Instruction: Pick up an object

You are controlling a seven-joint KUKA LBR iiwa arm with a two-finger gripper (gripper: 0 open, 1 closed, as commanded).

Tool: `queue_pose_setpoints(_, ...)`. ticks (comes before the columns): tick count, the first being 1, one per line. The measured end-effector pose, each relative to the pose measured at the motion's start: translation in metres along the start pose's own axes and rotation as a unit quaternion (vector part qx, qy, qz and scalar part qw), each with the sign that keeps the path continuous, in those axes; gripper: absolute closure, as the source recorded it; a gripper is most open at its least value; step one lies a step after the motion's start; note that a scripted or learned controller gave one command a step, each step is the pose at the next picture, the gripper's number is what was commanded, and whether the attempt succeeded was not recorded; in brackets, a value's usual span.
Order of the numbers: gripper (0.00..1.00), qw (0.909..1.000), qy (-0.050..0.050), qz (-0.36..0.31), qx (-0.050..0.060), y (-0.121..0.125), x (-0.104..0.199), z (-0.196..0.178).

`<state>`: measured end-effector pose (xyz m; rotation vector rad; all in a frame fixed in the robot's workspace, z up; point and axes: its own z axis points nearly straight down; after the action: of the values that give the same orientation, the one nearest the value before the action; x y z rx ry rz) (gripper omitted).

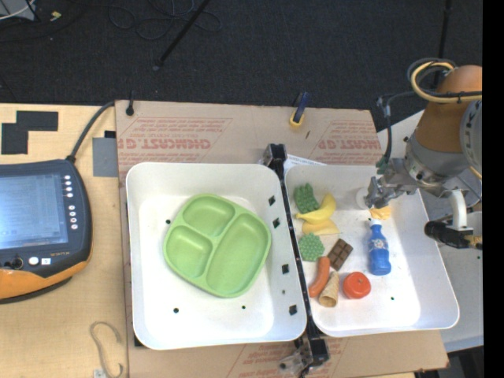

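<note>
The right bin (429, 305) holds several toy foods: a blue bottle (379, 250), a red tomato (357, 285), a carrot (320, 276), a cone (330, 291), a brown chocolate piece (340, 253), a banana (320, 209) and two green pieces (305, 196) (311, 246). My gripper (380, 197) hangs over the bin's upper right part, just above the bottle's cap. A small yellow-orange piece (380, 212) shows right under the gripper's tip; whether it is gripped or lies in the bin is unclear.
A green divided plate (218, 244) lies in the left bin (150, 298). A teach pendant (35, 219) rests on the bench at far left. A blue and yellow clamp (298, 110) sits on the cardboard behind the bins.
</note>
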<state>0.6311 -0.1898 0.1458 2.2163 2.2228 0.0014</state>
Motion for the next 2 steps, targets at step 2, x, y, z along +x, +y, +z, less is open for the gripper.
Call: queue_pose_setpoints(2,1.0,1.0,0.001,0.001,0.0,0.0,-0.008,-0.084)
